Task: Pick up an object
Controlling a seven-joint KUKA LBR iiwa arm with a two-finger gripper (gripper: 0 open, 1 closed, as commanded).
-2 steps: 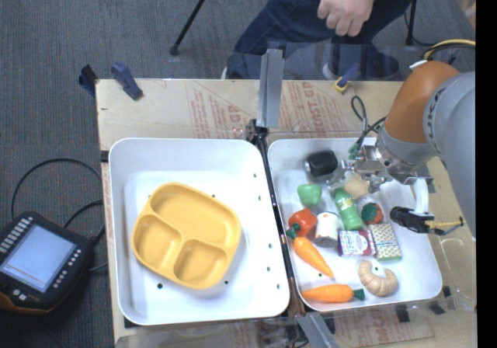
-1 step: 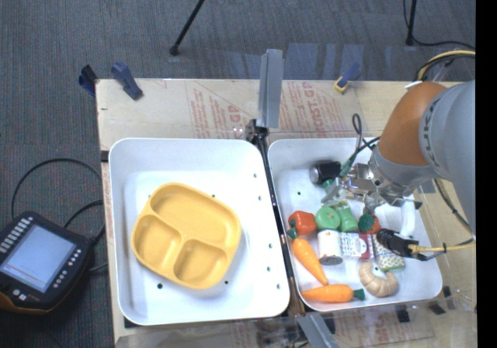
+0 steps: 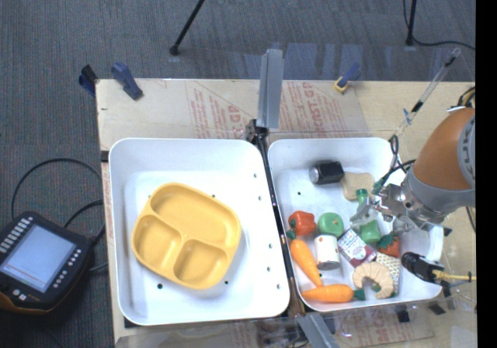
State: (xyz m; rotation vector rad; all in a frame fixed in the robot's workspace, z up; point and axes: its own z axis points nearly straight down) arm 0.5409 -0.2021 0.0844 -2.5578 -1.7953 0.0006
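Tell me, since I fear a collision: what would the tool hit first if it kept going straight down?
Probably the green block right under the tool, beside the red-labelled carton; depth is hard to judge.

Right bin (image 3: pixel 299 154) is crowded in its near half: two carrots (image 3: pixel 306 261), red pepper (image 3: pixel 302 223), green ball (image 3: pixel 331 223), white can (image 3: pixel 327 252). Bare floor is left along the far wall, broken by a black can (image 3: pixel 327 172). Left bin (image 3: pixel 132 158) is occupied centrally by a yellow tray (image 3: pixel 185 235); margins are open.

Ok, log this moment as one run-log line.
arm: over right bin | gripper: low among toys, beside green block | grasp: unconfirmed | left bin: yellow tray
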